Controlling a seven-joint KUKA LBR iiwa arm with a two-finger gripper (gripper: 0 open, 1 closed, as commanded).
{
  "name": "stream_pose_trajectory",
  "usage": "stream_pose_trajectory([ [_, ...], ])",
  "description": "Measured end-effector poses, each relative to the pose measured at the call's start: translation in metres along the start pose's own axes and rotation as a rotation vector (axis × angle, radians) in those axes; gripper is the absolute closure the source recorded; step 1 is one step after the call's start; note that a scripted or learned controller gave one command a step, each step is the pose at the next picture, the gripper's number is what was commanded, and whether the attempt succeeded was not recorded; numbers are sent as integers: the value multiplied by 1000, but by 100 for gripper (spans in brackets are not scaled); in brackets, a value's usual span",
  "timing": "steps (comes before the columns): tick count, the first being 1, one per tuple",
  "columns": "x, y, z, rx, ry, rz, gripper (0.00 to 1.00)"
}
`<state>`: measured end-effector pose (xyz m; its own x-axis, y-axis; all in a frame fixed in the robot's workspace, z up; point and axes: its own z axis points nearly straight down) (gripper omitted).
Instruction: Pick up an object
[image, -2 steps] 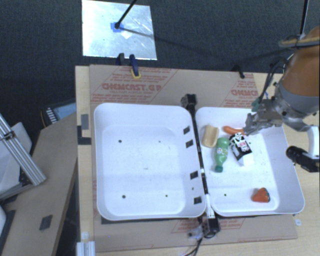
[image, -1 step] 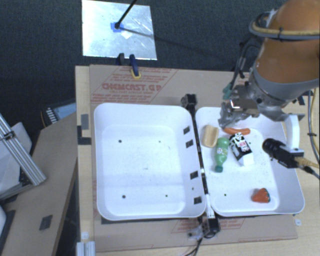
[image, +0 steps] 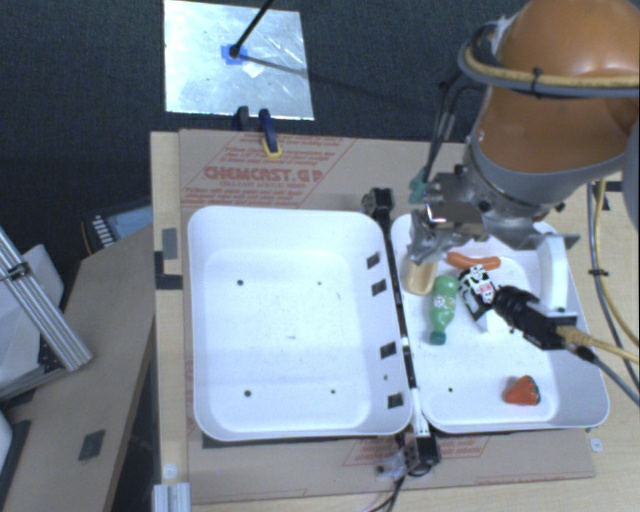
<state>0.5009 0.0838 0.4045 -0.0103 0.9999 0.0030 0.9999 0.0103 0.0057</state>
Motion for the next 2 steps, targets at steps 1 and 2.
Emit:
stream_pose_trajectory([
  [1,54,-14,-77,-4,2,0,100],
  [2,100,-13,-134,-2,2,1,100],
])
